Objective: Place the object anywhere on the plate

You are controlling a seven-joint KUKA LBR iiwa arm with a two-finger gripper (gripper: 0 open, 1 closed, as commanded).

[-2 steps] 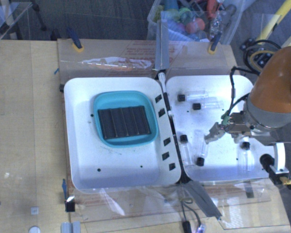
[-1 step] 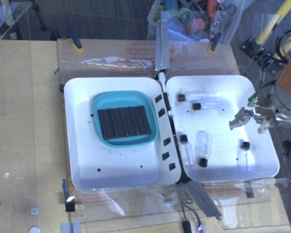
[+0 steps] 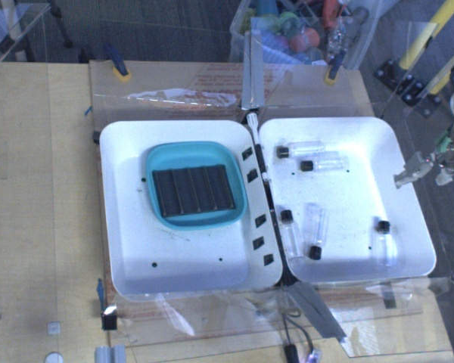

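On my feed the desk (image 3: 38, 203) carries two white bins side by side. In the left bin (image 3: 125, 240) sits the plate (image 3: 155, 206), a teal squarish dish with a dark ribbed insert, set toward twelve o'clock of that bin's centre.

The right bin (image 3: 401, 203) holds the objects, which are small clear vials with black caps, five as far as I can count. Two vials lie near eleven o'clock: the upper vial (image 3: 299, 149) and the second vial (image 3: 324, 162) just beside it. Two more are near seven o'clock, the left vial (image 3: 289, 231) by the divider and the middle vial (image 3: 315, 233) close beside it. A lone vial (image 3: 384, 242) lies at about four o'clock, well apart from the rest.

I judge these to be light, stiff and slick. They are probably glass or hard plastic, so likely to roll or squirt out of a pinch, and glass could crack under hard squeezing. Being transparent, their edges are hard to read. I'd take one across the middle of its body, square to its long axis, with a gentle closing force. The lone vial offers the freest approach.

The hand (image 3: 418, 169) hangs at the right bin's three o'clock rim, above the wall, with nothing visibly in it. I cannot tell how far apart it stands.
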